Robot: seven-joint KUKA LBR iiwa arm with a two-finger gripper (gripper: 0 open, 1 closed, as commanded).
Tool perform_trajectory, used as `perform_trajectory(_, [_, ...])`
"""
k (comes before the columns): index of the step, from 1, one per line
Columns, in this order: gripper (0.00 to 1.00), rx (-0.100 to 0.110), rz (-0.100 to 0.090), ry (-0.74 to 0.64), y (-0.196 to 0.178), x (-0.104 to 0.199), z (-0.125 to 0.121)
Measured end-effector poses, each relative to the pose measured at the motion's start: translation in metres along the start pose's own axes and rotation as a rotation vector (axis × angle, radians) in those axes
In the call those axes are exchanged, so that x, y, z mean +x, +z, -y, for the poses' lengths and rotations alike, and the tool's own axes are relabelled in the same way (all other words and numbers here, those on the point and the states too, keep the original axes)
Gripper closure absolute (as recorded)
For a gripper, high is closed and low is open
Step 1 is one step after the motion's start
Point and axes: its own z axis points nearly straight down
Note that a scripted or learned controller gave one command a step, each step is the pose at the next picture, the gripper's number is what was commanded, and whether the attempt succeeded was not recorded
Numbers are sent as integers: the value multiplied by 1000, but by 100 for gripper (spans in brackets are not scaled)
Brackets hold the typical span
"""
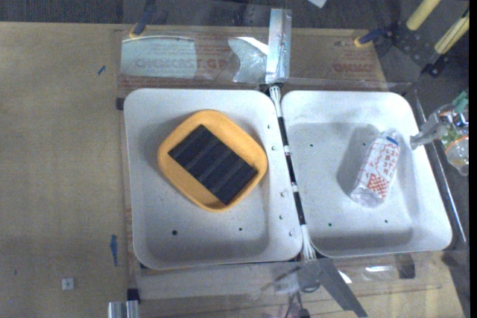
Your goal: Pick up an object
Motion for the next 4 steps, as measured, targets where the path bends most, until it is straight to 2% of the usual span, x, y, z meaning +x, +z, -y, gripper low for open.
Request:
perform_trajectory(1, [0,-1,1,-57,133,51,37])
perform_trajectory(2, [0,-17,4,54,166,38,19])
perform_trajectory(3, [0,-11,1,-18,170,38,-13])
perform_trajectory(4, [0,-9,-9,-130,170,46,-32])
